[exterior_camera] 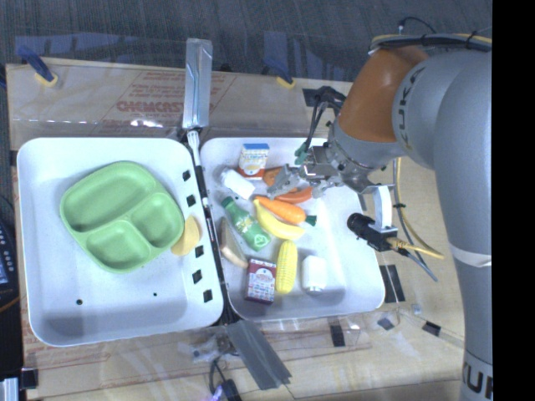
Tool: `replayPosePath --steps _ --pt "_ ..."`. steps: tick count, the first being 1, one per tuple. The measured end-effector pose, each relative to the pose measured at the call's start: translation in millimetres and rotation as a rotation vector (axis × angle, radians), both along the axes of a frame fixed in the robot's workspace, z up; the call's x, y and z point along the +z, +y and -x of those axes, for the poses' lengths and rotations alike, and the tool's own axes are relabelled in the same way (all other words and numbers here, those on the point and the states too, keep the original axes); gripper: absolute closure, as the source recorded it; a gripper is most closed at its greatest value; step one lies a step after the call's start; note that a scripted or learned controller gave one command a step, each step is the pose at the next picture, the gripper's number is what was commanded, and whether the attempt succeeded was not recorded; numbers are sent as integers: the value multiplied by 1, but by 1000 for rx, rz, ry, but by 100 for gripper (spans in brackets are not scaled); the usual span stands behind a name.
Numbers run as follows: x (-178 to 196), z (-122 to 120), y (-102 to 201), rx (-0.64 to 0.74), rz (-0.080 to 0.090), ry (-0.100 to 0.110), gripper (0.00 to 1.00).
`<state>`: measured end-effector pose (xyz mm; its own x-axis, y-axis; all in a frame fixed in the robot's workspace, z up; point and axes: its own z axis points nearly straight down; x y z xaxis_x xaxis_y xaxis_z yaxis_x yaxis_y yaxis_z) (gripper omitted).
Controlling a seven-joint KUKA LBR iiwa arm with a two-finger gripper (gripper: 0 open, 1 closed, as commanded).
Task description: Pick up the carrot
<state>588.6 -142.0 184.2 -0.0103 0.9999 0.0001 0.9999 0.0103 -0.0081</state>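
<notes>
Two white bins (33, 224) sit side by side on the desk (100, 98). The arm reaches in from the right, its hand (294, 176) low over the carrot (282, 210); grip unclear.

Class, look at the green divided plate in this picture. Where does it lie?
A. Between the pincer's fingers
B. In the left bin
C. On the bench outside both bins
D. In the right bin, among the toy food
B. The green divided plate lies flat in the left bin, while the carrot and the other toy food sit in the right bin.
</notes>
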Motion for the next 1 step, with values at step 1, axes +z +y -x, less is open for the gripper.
replayPosePath --steps 1 --pt "-82 1 -39 29 5 -26 0"
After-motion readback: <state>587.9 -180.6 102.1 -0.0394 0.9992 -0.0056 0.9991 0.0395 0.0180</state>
